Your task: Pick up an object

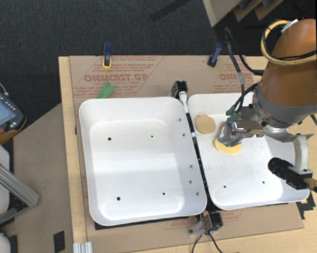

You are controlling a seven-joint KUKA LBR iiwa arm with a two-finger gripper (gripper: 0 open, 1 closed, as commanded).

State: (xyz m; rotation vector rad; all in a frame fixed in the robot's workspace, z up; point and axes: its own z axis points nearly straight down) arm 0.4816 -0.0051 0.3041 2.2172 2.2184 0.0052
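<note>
left bin: a shallow white tray (97, 167) on the tabletop's left half, with a few small dark dots on its floor.
right bin: a second white tray (244, 190), touching the left bin along a black seam.
tabletop: brown board (146, 72) with red printed lettering along its far edge.
green strip: a small green piece (106, 90) near the far left corner, just behind the left bin.
clamps: a yellow-and-blue one (107, 56) and a blue one (215, 54) on the far edge.
floor: dark carpet (92, 22) beyond the tabletop.
</note>
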